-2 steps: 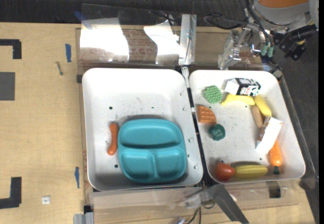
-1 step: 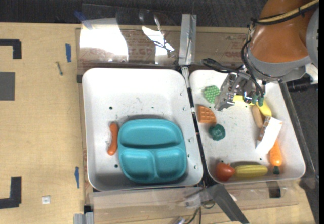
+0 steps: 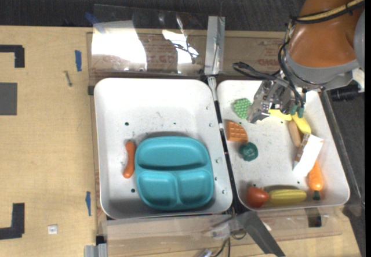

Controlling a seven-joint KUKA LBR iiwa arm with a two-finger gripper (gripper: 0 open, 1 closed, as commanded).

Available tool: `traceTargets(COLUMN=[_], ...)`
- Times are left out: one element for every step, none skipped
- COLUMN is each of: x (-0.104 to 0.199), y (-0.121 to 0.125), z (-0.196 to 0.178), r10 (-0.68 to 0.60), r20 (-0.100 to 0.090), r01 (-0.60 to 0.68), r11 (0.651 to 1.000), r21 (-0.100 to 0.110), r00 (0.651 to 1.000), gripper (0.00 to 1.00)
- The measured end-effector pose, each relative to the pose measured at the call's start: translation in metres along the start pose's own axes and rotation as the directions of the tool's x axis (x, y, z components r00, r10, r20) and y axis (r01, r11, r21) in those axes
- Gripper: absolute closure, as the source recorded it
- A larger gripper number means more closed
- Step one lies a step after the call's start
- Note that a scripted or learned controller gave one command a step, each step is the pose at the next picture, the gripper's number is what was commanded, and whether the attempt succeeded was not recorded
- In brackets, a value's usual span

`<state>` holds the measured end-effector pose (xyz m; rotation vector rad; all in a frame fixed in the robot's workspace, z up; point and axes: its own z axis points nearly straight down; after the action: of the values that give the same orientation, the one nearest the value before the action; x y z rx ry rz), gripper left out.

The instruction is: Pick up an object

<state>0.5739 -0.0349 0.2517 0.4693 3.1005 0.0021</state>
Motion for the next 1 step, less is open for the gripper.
traceTargets(x=[-0.0020], y=[0.0006], z=[-0.0094], r10=[-0.001], r20=[0.005], r01=[0.001], r11=[1.000], r21=[-0.001], r00=[1.000], gripper=[1.00])
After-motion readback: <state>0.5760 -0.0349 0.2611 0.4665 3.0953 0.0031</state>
